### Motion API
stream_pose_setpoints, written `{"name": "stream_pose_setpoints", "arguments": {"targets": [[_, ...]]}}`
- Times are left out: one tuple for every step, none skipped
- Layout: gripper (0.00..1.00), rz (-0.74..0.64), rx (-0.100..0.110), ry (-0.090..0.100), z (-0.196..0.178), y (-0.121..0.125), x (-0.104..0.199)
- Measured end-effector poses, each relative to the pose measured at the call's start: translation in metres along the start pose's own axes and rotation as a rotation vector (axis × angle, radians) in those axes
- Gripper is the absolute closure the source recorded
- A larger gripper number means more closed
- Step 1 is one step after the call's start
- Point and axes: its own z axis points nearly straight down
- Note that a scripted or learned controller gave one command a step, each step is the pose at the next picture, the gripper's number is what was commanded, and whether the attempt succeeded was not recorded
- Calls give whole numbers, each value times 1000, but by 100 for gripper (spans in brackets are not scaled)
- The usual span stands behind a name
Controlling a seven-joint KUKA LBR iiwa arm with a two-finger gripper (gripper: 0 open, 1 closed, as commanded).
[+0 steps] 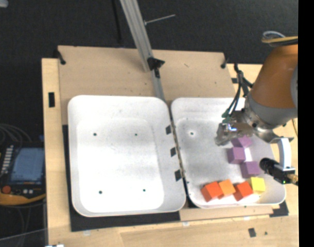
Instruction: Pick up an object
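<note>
Gripper low in right bin, beside purple blocks, seemingly empty, finger gap unreadable, arm partly cropped

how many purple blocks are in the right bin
3: one purple block under the hand, one just below it, one lower right above the yellow block. The arm may hide more.

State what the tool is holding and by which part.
Cannot be told: the tool sits just above the purple blocks, its tip too blurred to show any hold.
</note>
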Motion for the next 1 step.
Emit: {"name": "stream_pose_setpoints", "arguments": {"targets": [[100, 0, 4, 1, -3, 7, 43]]}}
